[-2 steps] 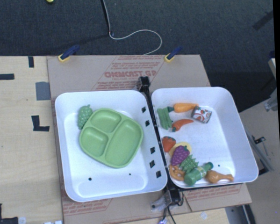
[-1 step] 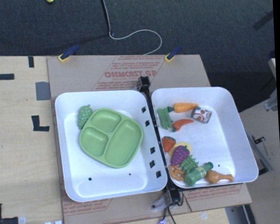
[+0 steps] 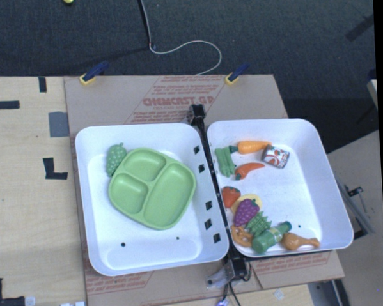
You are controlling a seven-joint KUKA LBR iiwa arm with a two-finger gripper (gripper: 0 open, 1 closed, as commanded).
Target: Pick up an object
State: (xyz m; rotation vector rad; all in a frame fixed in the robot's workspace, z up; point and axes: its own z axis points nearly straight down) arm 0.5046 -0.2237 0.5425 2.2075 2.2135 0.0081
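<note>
Well, I cannot tell how my hand stands, apart or together. I reach in from the right, so the right bin [image 3: 323, 174] is the nearer one to me and the left bin [image 3: 91, 186] lies beyond it; the two touch along their shared edge.

The things to pick are mostly in the nearer bin, bunched toward its far wall. At the upper end an orange carrot [image 3: 252, 146] lies flat, with a small red and white can [image 3: 275, 156] just beside it on my side. A green pod [image 3: 224, 161] sits against the far wall, and an orange-red pepper [image 3: 249, 170] lies just below the carrot. Lower down a red piece [image 3: 230, 196], a yellow piece [image 3: 250, 200] and purple grapes [image 3: 244, 211] crowd together. At the lower corner a green toy [image 3: 268, 238] touches a tan, gourd-like toy [image 3: 300, 242].

In the farther bin a green divided plate [image 3: 152, 188] lies flat, with a green bunch [image 3: 115, 158] touching its far upper rim.

Both bins rest on a cardboard sheet [image 3: 169, 99].
</note>
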